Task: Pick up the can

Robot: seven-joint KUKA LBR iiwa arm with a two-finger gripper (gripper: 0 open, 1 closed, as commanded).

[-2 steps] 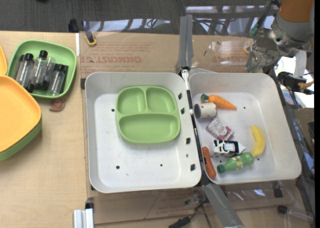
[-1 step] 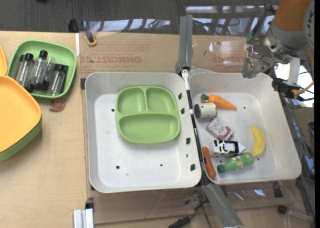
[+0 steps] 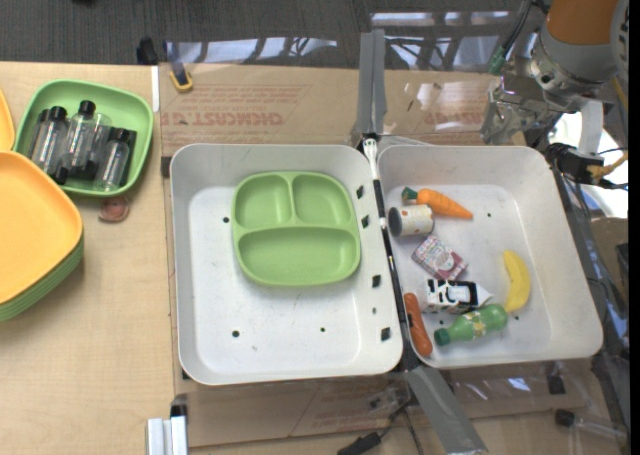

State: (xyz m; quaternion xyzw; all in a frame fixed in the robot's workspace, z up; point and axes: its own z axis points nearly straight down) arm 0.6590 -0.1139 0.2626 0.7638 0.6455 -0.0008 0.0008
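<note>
Okay, arm (image 3: 585, 3) sits at the top right corner, orange band up top, grey wrist below it, hanging over the far right rim of the right bin (image 3: 560, 243). Gripper (image 3: 515, 113) is above that rim, well apart from everything inside the bin. Fingers are lost in clutter and glare, so cannot tell whether they're spread or closed; nothing is visibly between them.

Can (image 3: 410, 219) lies on its side in the right bin, near the bin's left wall, upper part (small, pale body with a darker end facing left). Carrot (image 3: 443, 204) is just beside it, up and to the right, possibly touching, hard to say. Pink packet (image 3: 439, 258) lies below the can, close. Under that, a black-and-white item (image 3: 455, 293), then a green bottle (image 3: 470, 325) lying flat near the front wall. Banana (image 3: 516, 280) is right of those, upright in the frame. A second orange carrot-like piece (image 3: 416, 323) runs along the left wall near the front.

Left bin (image 3: 200, 343) holds a green divided plate (image 3: 296, 228), three compartments, flat, toward the back.

On the bench left of the bins: green tray (image 3: 40, 103) with small dark-capped bottles (image 3: 82, 145) lying in it, and stacked orange plates (image 3: 35, 238) at the left edge.
</note>
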